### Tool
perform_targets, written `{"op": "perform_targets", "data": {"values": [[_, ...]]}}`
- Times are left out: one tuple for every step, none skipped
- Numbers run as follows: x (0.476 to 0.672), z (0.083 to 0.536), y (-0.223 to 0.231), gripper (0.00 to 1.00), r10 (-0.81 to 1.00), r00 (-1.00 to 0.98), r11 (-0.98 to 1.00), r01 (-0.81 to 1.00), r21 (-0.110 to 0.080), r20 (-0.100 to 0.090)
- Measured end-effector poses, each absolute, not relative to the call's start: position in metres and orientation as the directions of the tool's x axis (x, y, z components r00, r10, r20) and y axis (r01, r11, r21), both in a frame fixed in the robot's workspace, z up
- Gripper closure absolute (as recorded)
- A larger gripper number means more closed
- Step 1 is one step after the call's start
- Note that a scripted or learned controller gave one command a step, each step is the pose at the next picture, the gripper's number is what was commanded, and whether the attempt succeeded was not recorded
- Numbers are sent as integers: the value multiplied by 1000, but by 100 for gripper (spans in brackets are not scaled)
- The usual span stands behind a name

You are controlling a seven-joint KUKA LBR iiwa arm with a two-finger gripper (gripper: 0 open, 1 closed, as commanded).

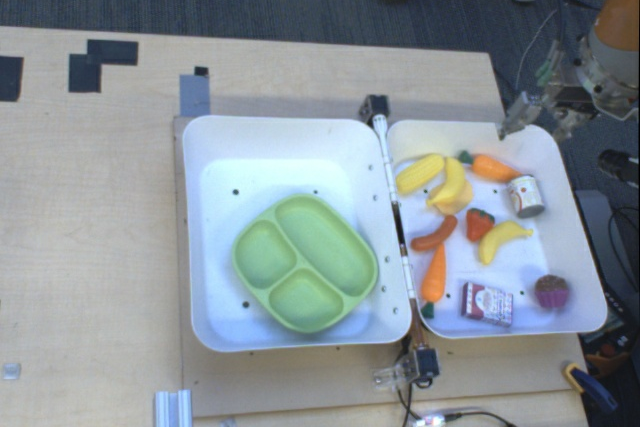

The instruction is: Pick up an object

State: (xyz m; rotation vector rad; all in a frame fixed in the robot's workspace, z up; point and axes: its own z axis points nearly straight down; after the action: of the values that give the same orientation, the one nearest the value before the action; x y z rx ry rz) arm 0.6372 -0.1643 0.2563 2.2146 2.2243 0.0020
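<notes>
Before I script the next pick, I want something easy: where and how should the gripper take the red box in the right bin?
The red box lies flat near the right bin's front edge, apart from the purple ball and the carrot. Probably best to come straight down and close across its shorter sides, at the middle: the flat faces are parallel and there is room on both sides.

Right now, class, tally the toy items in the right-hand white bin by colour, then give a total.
Yellow: 3, all banana-like pieces
Orange: 2 carrots
Red: 3, a sausage, a strawberry, a carton
Purple: 1 ball
Silver: 1 can
Total: 10
</notes>
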Motion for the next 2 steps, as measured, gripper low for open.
{"op": "perform_targets", "data": {"values": [[641, 87, -152, 0, 1000, -7, 7, 1000, 6, -1], [643, 99, -151, 100, 1000, -9, 9, 1000, 11, 0]]}}
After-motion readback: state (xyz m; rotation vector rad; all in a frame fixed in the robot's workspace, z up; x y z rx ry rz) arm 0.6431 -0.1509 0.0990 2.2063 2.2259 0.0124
